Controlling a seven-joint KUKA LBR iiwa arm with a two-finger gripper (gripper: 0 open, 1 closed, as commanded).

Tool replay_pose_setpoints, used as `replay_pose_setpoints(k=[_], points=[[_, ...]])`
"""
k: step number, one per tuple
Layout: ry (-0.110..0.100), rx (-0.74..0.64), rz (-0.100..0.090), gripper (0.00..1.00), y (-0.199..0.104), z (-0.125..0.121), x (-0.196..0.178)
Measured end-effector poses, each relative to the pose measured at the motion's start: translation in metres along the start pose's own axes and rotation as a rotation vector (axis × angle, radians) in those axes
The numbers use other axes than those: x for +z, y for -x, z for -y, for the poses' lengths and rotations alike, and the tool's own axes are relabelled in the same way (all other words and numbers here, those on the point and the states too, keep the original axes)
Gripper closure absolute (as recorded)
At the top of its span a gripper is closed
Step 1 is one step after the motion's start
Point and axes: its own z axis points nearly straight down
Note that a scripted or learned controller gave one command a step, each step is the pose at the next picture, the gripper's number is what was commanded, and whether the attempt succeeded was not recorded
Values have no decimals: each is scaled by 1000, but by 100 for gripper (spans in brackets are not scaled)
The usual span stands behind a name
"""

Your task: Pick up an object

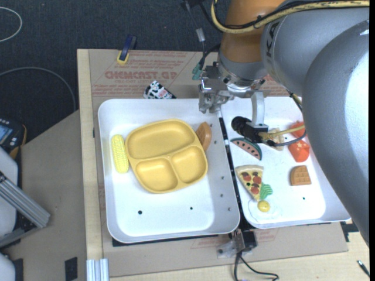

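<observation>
My pincer (208,101) hangs over the left bin's (111,174) far right corner, grip state unclear, so I should centre over the brown piece (204,134) before descending

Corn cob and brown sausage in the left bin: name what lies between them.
In the camera view, the yellow divided plate lies between the corn cob at its left and the brown sausage at its right edge.

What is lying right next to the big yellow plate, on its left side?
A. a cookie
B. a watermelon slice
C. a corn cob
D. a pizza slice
C. The yellow corn cob lies along the left edge of the yellow plate in the left bin, while the pizza slice is in the right bin.
</observation>
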Motion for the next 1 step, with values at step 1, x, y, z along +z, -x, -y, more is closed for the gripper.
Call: replay_pose_setpoints(k=[1], points=[[0,4,1,100,16,-5,-10]])
